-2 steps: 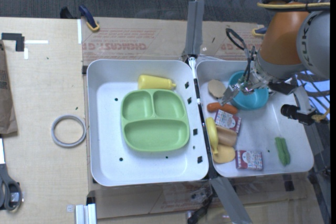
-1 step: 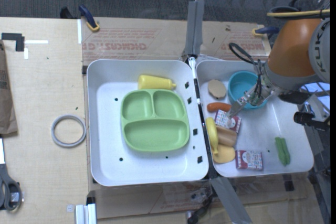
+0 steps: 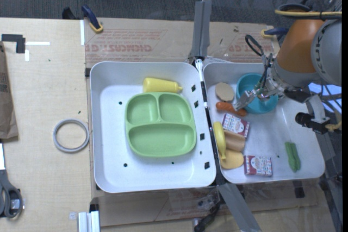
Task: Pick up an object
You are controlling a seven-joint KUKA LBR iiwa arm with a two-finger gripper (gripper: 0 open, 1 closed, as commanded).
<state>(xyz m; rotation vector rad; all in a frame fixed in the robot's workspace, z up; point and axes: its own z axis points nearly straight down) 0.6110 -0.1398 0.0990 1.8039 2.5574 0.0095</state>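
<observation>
- gripper (image 3: 251, 96) low in right bin (image 3: 304, 163), beside blue bowl (image 3: 255, 93) and carrot (image 3: 231, 108)
- grip state: cannot tell (too small)
- nothing lifted; pick not yet done

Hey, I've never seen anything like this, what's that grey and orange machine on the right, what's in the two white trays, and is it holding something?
You are looking down at a slant from one fixed camera above a bench. The grey and orange machine is a robot arm reaching in from the right. Its gripper hangs over the right bin, beside a blue bowl. I cannot tell whether it is open or shut, and nothing shows as held. The right bin also holds a carrot, a round cookie, two small cartons, a banana and a green pod. The left bin holds a green divided plate and a yellow toy. A tape ring lies on the bench.
</observation>
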